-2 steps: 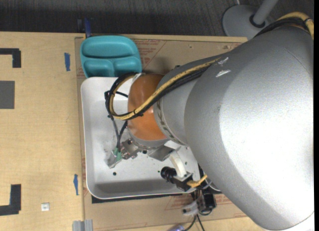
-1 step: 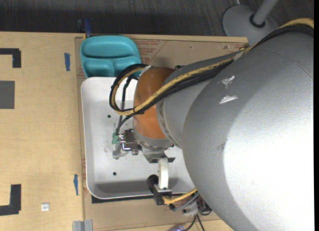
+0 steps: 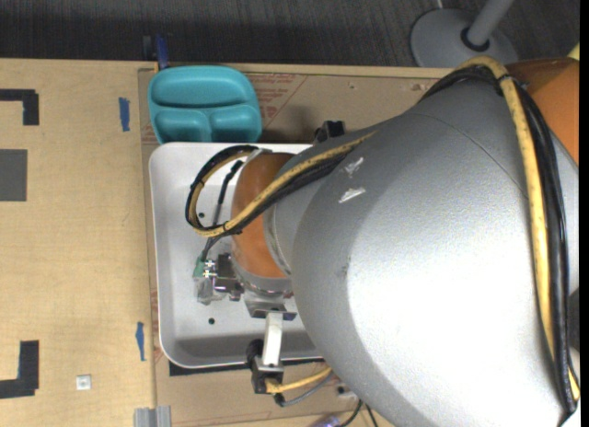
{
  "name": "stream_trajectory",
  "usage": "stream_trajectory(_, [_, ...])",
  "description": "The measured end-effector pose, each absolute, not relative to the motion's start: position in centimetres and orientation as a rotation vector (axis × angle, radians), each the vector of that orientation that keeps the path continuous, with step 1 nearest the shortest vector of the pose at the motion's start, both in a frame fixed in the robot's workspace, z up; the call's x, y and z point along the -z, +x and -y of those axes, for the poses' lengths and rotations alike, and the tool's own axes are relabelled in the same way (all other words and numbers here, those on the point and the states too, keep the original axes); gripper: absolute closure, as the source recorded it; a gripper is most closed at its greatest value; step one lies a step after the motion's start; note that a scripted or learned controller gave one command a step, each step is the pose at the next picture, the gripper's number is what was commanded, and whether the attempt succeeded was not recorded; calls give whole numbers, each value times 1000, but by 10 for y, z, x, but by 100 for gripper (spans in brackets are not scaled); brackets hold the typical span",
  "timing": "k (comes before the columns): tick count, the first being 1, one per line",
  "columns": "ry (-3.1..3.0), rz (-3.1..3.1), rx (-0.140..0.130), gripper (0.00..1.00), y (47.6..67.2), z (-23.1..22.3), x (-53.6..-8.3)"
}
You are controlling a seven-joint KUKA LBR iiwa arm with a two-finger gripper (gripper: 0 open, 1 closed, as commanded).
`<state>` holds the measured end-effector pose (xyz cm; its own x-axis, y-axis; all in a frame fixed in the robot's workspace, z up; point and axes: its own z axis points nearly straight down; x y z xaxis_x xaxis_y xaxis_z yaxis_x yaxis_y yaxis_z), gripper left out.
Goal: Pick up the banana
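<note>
**Arm reaches deep over the white bin**

The large grey KUKA arm (image 3: 433, 259) fills most of the right and centre of the camera view, coming in from the right and bending down over a shallow white plastic bin (image 3: 175, 232). Its orange band (image 3: 253, 223) sits just above the wrist, and a black and yellow cable bundle (image 3: 216, 190) loops out from the band over the bin's upper left part, then runs back along the top of the arm.

Below the band, the wrist hardware and the gripper (image 3: 225, 282) hang over the bin's floor, near the bin's lower middle. The jaws themselves are hidden under the wrist parts, so whether they are apart or together cannot be told. A white bracket (image 3: 272, 340) with a black connector juts from the wrist toward the bin's near rim.

The banana cannot be made out; the arm covers much of the bin.

A teal moulded plastic tray (image 3: 204, 103) lies on the brown cardboard-covered tabletop (image 3: 74, 259), just beyond the bin's far rim. Strips of blue tape (image 3: 124, 114) mark the tabletop left of it.
</note>
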<state>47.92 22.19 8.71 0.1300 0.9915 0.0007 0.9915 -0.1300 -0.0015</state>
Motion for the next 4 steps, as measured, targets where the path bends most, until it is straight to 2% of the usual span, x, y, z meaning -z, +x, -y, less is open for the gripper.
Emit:
stream_trajectory(1, [-2358, 2072, 4, 100, 480, -224, -98])
stream_trajectory(2, [-2812, 1402, 21, 100, 483, -226, -89])
stream_trajectory(3, [-2810, 1406, 17, 100, 482, -227, -99])
stream_trajectory(4, [-2551, 1833, -1, 100, 479, -143, -213])
